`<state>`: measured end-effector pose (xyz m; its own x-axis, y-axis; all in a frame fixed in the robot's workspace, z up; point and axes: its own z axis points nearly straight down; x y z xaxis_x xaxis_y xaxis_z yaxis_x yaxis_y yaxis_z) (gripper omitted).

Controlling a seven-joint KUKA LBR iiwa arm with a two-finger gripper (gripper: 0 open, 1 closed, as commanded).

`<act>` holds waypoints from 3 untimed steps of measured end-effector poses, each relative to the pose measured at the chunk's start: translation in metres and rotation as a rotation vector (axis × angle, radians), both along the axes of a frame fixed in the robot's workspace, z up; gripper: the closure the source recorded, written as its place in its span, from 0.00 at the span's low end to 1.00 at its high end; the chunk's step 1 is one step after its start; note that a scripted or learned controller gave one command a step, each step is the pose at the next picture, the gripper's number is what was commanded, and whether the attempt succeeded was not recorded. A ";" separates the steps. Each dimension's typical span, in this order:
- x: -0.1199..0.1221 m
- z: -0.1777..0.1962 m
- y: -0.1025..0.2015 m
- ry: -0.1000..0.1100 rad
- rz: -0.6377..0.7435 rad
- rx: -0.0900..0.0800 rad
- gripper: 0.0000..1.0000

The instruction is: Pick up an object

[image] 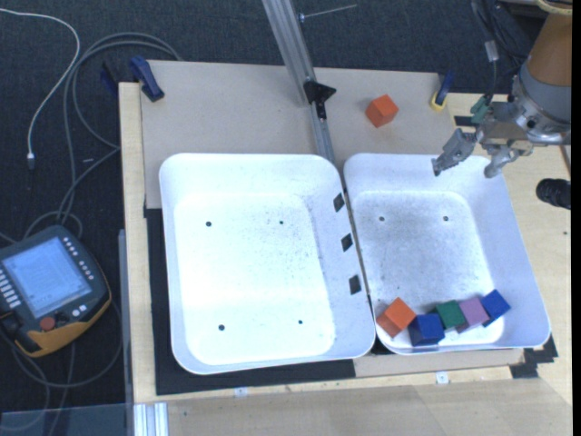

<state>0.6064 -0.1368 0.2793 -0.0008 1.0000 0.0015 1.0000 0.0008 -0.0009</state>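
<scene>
Five blocks (445, 317) lie in the right bin (517, 243), well below the gripper (472, 159), whose fingers are spread apart, holding nothing.

White bins (182, 243) smooth plastic, speckled; bench (236, 107) matt board; fingers (449, 157) dull grey metal.

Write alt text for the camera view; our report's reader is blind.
The arm's open pincer hangs over the right bin's far edge, holding nothing. Five blocks cluster along that bin's near edge; another orange block sits on the bench beyond the bins.
</scene>
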 end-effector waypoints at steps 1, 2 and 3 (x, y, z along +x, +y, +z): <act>0.001 0.012 0.001 -0.004 0.002 0.000 1.00; 0.002 0.022 0.001 -0.007 0.003 -0.001 1.00; 0.002 0.033 0.001 -0.009 0.005 -0.002 1.00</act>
<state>0.6085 -0.1355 0.3128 -0.0058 1.0000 -0.0001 0.9999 0.0058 0.0085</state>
